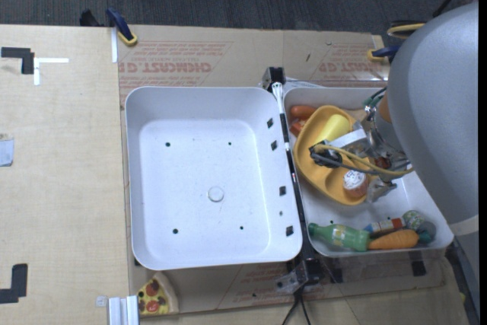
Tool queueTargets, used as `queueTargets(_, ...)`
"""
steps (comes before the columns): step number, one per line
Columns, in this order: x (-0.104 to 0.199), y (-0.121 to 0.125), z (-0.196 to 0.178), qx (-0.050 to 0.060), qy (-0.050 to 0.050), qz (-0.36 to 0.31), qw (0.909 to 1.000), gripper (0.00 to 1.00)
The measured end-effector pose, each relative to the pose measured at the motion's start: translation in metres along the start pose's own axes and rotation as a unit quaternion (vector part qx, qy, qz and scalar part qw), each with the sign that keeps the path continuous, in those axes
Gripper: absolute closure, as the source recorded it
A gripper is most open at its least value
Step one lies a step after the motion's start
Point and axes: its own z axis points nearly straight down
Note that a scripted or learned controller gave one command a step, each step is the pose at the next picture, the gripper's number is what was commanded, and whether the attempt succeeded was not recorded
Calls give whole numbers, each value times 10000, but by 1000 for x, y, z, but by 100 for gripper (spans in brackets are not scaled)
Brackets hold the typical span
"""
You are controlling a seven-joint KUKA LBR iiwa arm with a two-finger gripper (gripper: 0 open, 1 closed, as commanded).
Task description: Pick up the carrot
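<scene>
Gripper: the gripper [378, 157] sits low in the right bin [304, 99], over a yellow bowl [323, 125]; whether it is spread or pressed together cannot be told from this view.
Carrot: the carrot [394, 240] lies in the right bin's near edge zone, touching a green bottle [339, 237].
Relation: carrot lies toward the viewer from the gripper, near but apart, with the bowl rim between.
Long axis: roughly along the bin's near wall, tip toward the bottle.
Materials: carrot is orange, smooth, tapered, probably plastic; bottle is glossy, rounded; bowl is hard, curved.
Left bin: the left bin [137, 164] holds a small white disc [216, 195].
Judgement: the grasp should close across the carrot's width.
</scene>
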Motion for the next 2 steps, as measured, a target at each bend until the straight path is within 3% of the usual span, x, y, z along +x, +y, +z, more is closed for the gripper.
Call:
queueTargets(1,-17,-9,-3,-31,36,25,10000,0)
queueTargets(2,-55,-18,-3,-22,53,31,10000,0)
